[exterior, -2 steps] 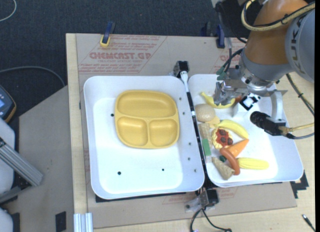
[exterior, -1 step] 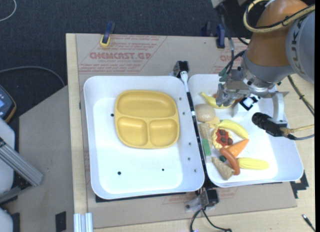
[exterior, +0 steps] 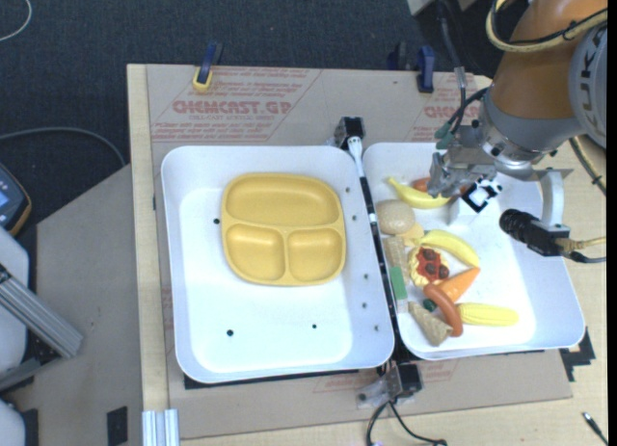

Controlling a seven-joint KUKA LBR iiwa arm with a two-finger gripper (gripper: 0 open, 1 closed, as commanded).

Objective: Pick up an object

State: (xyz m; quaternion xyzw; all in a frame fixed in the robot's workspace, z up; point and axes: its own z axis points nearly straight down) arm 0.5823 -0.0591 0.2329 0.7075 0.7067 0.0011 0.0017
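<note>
My gripper [exterior: 442, 182] hangs over the far part of the right bin [exterior: 545, 285], right above a yellow banana [exterior: 416, 196] that lies by the bin's back left corner. Its fingertips sit at the banana's right end, beside a small orange piece [exterior: 421, 185]. Toy food fills the bin's left half: a beige bun [exterior: 393, 216], a second banana [exterior: 453, 246], a pizza slice [exterior: 426, 264], a carrot [exterior: 457, 285], a sausage [exterior: 444, 308] and a corn cob [exterior: 489, 315].
The left bin [exterior: 193, 271] holds a yellow divided plate [exterior: 283, 226]. A black clip [exterior: 349, 130] sits at the back where the bins meet. A black cylinder [exterior: 528, 229] on the arm hangs over the right bin. Blue clamps [exterior: 425, 68] hold the board.
</note>
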